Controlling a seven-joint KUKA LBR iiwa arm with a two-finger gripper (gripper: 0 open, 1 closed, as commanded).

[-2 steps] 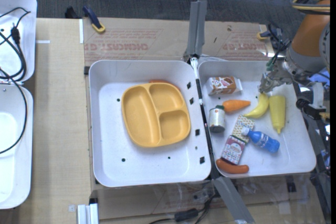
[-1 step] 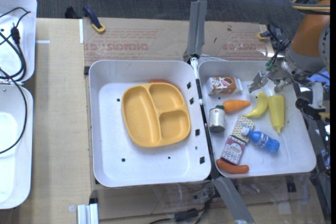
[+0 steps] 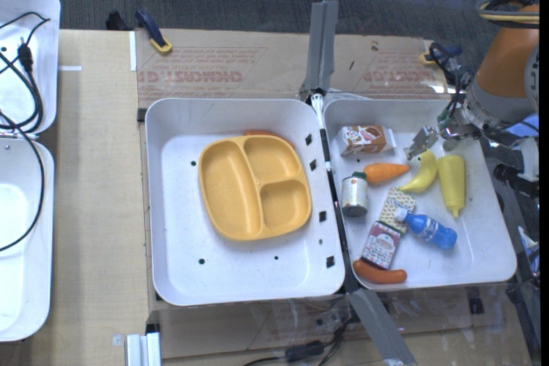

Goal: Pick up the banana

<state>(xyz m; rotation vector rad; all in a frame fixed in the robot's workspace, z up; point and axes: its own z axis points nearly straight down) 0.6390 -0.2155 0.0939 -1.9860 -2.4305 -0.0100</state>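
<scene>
Yellow divided plate [image 3: 255, 185] in the left bin [image 3: 163, 210]; carrot [image 3: 384, 172], blue bottle [image 3: 429, 229], can [image 3: 353, 194] in the right bin [image 3: 493, 257].

I saw the banana [image 3: 421, 177], small, yellow and curved, lying flat in the right bin [image 3: 506, 266] between carrot [image 3: 385, 172] and corn cob [image 3: 452, 182].

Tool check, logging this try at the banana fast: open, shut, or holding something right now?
Tool: above the right white bin, next to the small yellow banana, nothing visibly held; open or shut cannot be told.
</scene>
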